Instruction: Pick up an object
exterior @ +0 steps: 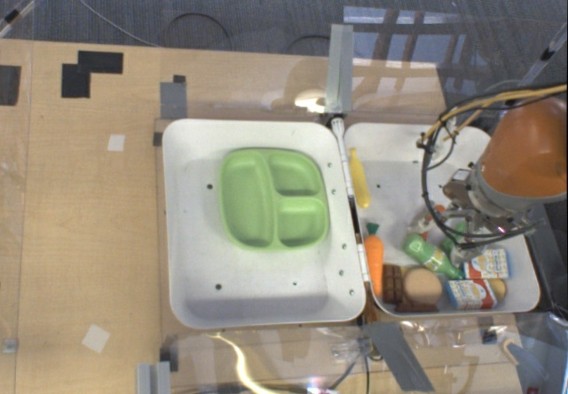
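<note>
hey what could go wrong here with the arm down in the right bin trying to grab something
1. The items are packed tightly: the green bottle, cartons and bread roll touch, so the hand may nudge neighbours or catch two.
2. The arm's own body hides its target from the camera, so a miss could go unnoticed.
3. The carrot lies against the bin wall, awkward to grasp.
</note>
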Action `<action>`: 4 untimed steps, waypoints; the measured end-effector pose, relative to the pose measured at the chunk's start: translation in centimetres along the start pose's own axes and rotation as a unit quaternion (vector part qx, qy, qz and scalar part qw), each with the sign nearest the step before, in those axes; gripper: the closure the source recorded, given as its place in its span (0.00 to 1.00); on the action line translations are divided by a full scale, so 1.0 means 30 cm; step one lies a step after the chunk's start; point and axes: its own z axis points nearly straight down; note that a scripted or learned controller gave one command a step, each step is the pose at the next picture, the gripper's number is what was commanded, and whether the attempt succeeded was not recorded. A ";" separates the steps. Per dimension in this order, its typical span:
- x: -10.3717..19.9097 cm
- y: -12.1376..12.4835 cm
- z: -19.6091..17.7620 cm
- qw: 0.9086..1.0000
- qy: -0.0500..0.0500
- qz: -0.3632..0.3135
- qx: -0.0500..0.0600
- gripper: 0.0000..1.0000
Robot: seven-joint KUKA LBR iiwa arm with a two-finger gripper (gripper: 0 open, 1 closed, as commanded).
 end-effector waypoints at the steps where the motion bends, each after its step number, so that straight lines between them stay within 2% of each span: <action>1: -0.107 0.175 -0.009 1.000 0.000 -0.031 0.008 0.00; 2: 0.058 0.010 -0.001 1.000 0.000 0.024 0.000 0.00; 3: -0.070 0.076 -0.001 0.999 0.000 0.034 0.000 0.00; 4: -0.175 -0.201 0.013 1.000 0.002 0.028 -0.004 0.00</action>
